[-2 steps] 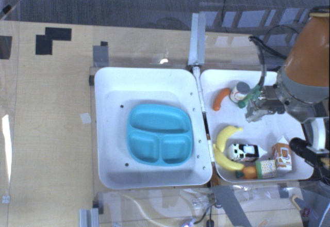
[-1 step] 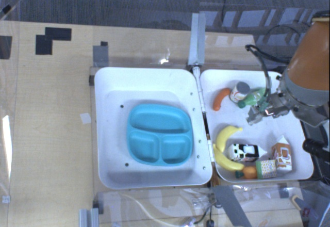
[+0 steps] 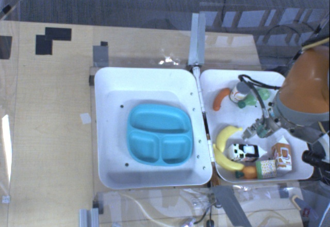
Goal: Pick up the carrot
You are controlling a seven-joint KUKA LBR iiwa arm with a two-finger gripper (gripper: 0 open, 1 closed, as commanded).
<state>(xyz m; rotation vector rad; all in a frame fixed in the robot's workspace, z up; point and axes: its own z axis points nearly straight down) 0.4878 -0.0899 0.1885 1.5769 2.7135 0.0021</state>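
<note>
- The carrot is a small orange-red piece, elongated, with rounded ends and a slight curve.
- It lies flat on the white floor of the right bin, in the far left part, near the wall shared with the other bin.
- It lies slantwise, upper end toward the right.
</note>
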